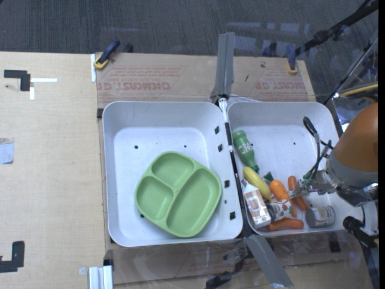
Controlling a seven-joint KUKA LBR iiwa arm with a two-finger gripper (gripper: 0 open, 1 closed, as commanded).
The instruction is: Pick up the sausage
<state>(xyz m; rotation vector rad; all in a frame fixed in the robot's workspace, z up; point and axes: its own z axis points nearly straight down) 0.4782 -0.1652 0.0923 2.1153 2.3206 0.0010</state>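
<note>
**Camera view report: gripper low in the right bin, sausage not lifted**

Camera view, nearest edge first: the sausage (286, 224) lies flat on the floor of the right bin (283, 116), close to the near wall, just beside a small carton (257, 206) and a grey can (320, 216). It rests loose among the clutter, which suggests it was dropped there with the other items, not arranged.

Slightly farther in, the gripper (299, 190) sits low over an orange carrot-like piece (278, 189) and a second orange piece beside it. Whether its fingers are apart or together cannot be told; nothing can be confirmed as held. The tool is near the sausage but not on it.

The arm enters from the right, orange band above the wrist, angled down toward the bin centre.

Farther still lie a yellow banana (256, 181) and a green bottle (244, 149). The left bin (120, 161) holds a green divided plate (178, 193).
</note>
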